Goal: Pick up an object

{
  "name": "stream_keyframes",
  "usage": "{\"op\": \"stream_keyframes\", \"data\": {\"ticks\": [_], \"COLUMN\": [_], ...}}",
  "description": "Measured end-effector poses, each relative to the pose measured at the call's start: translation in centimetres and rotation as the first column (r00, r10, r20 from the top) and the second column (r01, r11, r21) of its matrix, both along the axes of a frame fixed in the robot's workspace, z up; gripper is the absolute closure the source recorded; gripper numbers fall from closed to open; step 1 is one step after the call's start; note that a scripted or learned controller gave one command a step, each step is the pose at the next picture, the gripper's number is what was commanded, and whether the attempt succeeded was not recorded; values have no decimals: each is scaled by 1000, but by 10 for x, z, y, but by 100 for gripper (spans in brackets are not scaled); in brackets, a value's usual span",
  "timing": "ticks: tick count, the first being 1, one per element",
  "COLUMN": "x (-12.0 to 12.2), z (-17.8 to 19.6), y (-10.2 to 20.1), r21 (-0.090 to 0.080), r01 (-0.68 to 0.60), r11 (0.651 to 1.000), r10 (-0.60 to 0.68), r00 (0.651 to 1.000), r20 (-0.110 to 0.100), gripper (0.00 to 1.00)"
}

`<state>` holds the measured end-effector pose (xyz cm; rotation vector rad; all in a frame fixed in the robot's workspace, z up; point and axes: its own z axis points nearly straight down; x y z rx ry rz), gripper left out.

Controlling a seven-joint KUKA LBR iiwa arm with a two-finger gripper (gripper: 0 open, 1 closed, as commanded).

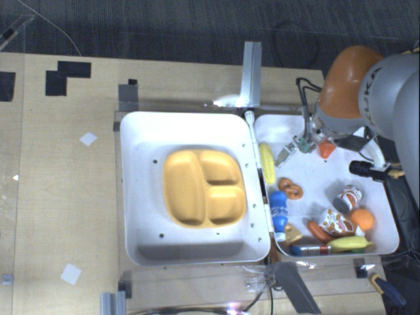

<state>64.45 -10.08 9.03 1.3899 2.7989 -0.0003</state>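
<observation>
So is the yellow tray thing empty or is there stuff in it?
Empty. The yellow tray in the left bin shows bare compartments; the toys all lie in the right bin.

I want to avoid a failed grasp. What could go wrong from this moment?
1. The end effector hovers by the bin's back edge, so it could bump that wall on descent.
2. The toys in the front corner, such as the banana and orange, lie crowded together, so picking one may push the others.

Assorted toy food (328,225) scattered in right bin (387,238)
</observation>
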Motion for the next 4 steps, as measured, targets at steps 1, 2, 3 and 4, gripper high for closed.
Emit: {"op": "stream_keyframes", "data": {"ticks": [1, 2, 3, 4], "x": [-20, 24, 8, 24], "z": [0, -3, 82, -1], "y": [-1, -43, -10, -80], "r21": [3, 18, 8, 13], "r01": [86, 91, 62, 46], "r11": [996, 996, 998, 999], "r10": [-86, -91, -62, -46], "r00": [996, 995, 998, 999], "r20": [2, -29, 4, -25], "gripper": [0, 0, 0, 0]}}
